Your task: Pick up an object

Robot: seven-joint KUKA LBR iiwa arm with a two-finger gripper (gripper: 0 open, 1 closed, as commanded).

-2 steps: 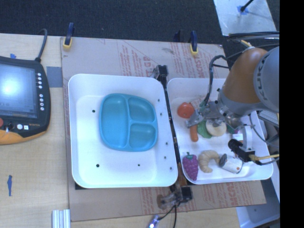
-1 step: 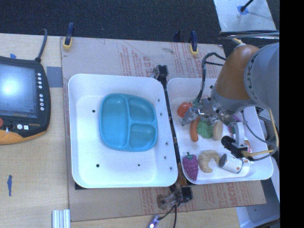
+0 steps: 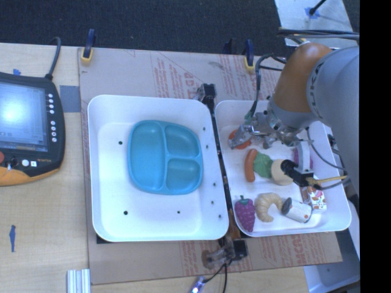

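Two shallow white bins side by side on a sheet of brown cardboard (image 3: 153, 72), clamped at the far edge by a yellow clamp (image 3: 87, 54). In the left bin (image 3: 101, 182), flat near the middle: a blue divided plate (image 3: 165, 157) with three compartments. Over the far left part of the right bin (image 3: 339, 223), reaching in from the right: the grey arm (image 3: 333, 84) with its orange band (image 3: 299, 78), ending in the gripper (image 3: 256, 130), low above the bin floor. Impossible to tell from this slant whether released or clenched. Just beside the gripper, toward the bin's left wall: a small red-orange piece (image 3: 238, 141), partly hidden; unclear whether touched or held. Nearer the camera along the same bin: an orange sausage shape (image 3: 250, 165), lying lengthwise, touching a green piece (image 3: 264, 163), itself against a cream round piece (image 3: 281, 171). At the near left corner: a purple bunch of grapes (image 3: 245, 213), just beside a tan croissant (image 3: 267, 205), then a white cylinder (image 3: 297, 210) lying on its side. Beyond the cylinder, toward the right wall: a small patterned box (image 3: 316, 198) and a pink item (image 3: 303, 157), partly covered by the arm's cabling. Well apart from both bins, at the bench's left edge: a pendant (image 3: 27, 127) with a lit screen.
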